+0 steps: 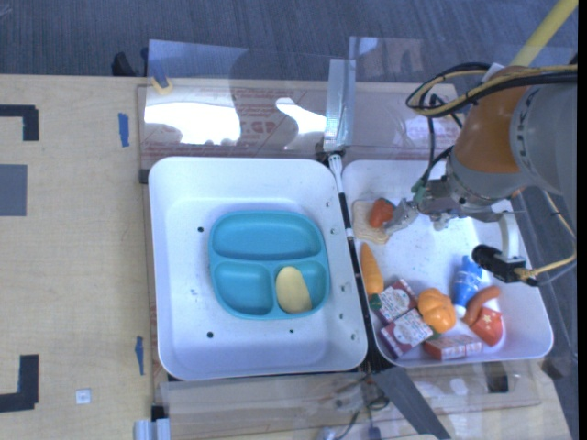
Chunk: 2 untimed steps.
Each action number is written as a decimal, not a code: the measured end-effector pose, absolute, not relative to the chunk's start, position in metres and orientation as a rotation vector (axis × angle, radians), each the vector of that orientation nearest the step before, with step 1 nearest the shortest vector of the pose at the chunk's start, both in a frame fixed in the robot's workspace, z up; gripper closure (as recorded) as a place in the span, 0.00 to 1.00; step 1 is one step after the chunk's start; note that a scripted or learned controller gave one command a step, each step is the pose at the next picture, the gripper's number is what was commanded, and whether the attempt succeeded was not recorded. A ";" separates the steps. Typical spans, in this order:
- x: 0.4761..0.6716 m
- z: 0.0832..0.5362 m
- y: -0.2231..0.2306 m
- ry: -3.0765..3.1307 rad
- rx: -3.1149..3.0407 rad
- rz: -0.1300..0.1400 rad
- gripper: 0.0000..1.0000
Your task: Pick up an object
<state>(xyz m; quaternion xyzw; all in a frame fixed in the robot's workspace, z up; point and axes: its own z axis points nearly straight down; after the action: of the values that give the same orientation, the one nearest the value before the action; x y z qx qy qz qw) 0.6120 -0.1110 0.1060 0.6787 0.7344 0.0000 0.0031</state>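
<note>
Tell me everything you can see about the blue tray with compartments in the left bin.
The light blue divided plastic tray lies flat near the middle of the left shallow white bin. It has rounded corners and three compartments: one wide at the far side, two smaller at the near side. A smooth pale yellow oval object, like a lemon or potato, rests in the near right compartment. The other two compartments hold nothing. The tray looks matte and clean.

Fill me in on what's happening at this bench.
A grey robot arm reaches into the right bin, its pincer low beside an orange-red toy near the bin's left wall. More toy food lies piled along the near edge. The left bin holds a blue divided tray with a yellow piece.
</note>
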 end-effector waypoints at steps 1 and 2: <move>0.652 0.091 -0.103 2.411 2.022 -0.010 0.00; 0.660 0.090 -0.103 2.431 2.032 -0.035 0.00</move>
<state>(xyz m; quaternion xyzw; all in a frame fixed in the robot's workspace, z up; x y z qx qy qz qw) 0.6603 -0.1032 0.0901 0.6414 0.7670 -0.0112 -0.0135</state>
